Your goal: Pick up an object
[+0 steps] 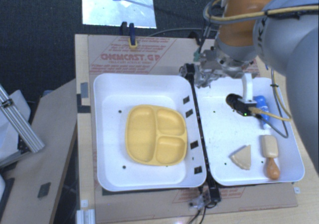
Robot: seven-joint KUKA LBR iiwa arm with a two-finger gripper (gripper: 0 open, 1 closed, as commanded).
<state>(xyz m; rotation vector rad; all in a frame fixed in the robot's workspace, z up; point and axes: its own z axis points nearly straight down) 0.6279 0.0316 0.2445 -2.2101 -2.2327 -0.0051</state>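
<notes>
The grey arm's gripper (212, 76) hangs over the far left corner of the right white bin (219, 133), apparently in the approach step with no object picked; whether its claw is released or clenched I cannot tell. That bin holds a blue-and-white tube-like item (260, 108) at its right, a tan wedge-shaped piece (241, 157) near the front, and a cream-and-orange stick-shaped toy (270, 155) beside it. The left white bin (107, 133) holds a yellow three-compartment plastic plate (155, 134). Next, the arm probably needs to travel nearer and rightward, then descend over one candidate.
</notes>
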